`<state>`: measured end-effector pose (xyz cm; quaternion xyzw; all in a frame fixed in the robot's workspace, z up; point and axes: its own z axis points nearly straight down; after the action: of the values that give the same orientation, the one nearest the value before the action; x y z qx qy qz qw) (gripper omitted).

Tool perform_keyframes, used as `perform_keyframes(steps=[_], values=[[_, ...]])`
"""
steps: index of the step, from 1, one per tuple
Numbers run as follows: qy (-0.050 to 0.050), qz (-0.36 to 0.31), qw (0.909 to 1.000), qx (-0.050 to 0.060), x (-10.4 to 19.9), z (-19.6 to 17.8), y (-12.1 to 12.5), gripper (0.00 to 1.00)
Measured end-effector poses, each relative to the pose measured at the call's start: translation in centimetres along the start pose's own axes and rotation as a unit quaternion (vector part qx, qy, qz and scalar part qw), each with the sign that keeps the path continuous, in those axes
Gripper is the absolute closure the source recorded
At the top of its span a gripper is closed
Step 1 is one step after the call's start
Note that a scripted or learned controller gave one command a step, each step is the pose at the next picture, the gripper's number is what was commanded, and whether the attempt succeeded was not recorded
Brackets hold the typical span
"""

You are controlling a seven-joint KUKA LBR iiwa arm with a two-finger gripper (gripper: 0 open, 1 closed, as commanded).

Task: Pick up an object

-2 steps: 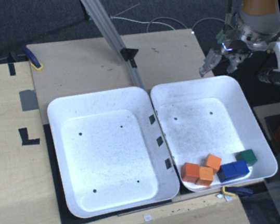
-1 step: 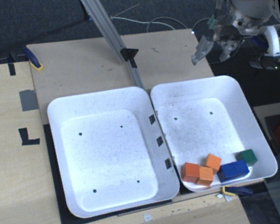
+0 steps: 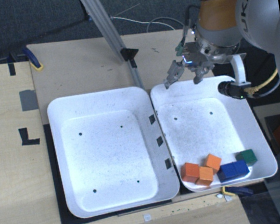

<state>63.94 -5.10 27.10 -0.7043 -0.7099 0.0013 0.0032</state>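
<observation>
Orange blocks [image 3: 201, 171], blue block [image 3: 232, 171], green block [image 3: 248, 156], right bin's [image 3: 246, 118] near edge

Pale wooden bench [image 3: 91, 71]; dark floor [image 3: 35, 17]

Blocks [image 3: 215, 169] in right bin's [image 3: 246, 118] near corner; gripper [image 3: 183, 80] above far rim.
</observation>
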Motion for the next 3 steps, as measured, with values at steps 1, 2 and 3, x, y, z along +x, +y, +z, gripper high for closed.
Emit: perform_keyframes(steps=[1, 2, 3], values=[[-0.001, 0.002, 1.0000, -0.002, -0.5, -1.2, 0.1, 1.00], [-0.001, 0.003, 1.0000, -0.001, 1.4, -0.6, -6.2, 1.00], [-0.001, 0.002, 1.0000, -0.001, 4.3, -0.8, -11.5, 1.00]])
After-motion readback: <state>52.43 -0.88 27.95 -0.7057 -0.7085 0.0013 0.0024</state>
